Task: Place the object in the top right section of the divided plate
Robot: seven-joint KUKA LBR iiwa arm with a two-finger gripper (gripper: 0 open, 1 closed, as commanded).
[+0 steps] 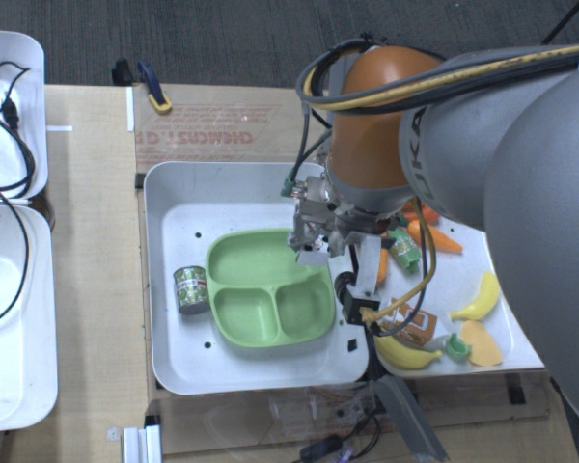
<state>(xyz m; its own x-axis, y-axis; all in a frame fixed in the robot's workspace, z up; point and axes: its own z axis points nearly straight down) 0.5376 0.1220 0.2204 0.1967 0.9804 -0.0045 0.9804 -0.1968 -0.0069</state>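
A light green divided plate [266,289] lies in the left bin, with one large section at the back and two small sections at the front. My gripper [314,244] hangs over the plate's right rim, beneath the arm's orange band [384,123]. The wrist body hides most of it. A small green-labelled can [190,288] stands on the bin floor, touching the plate's left edge. All three plate sections look bare.
The left bin's white wall [155,258] surrounds the plate. In the right bin lie toy foods: carrots [434,236], a green bottle [402,249], two bananas [478,300], a brown packet [412,326]. A cardboard sheet [212,128] sits behind the bins.
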